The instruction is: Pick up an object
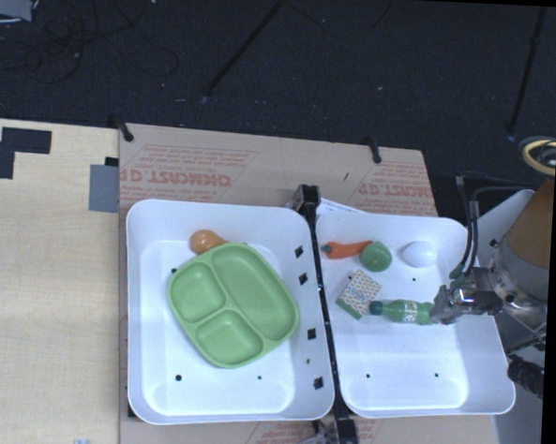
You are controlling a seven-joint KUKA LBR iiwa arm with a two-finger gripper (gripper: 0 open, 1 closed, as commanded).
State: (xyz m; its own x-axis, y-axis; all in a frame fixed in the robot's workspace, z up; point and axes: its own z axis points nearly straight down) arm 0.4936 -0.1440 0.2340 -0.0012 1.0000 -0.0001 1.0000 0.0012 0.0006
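Two white bins (155, 387) sit on cardboard (215, 170) over a pale wooden bench (39, 296).

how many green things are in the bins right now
3. The green divided plate lies in the left bin. The green ball and the green bottle lie in the right bin, the bottle beside the gripper.

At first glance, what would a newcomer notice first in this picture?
The big green divided plate in the left bin draws the eye first, with a small orange object tucked against its far edge. Next comes the right bin, where the hand meets one end of a green bottle lying on its side. Behind the bottle lie a carrot, a green ball and a white egg-shaped object.
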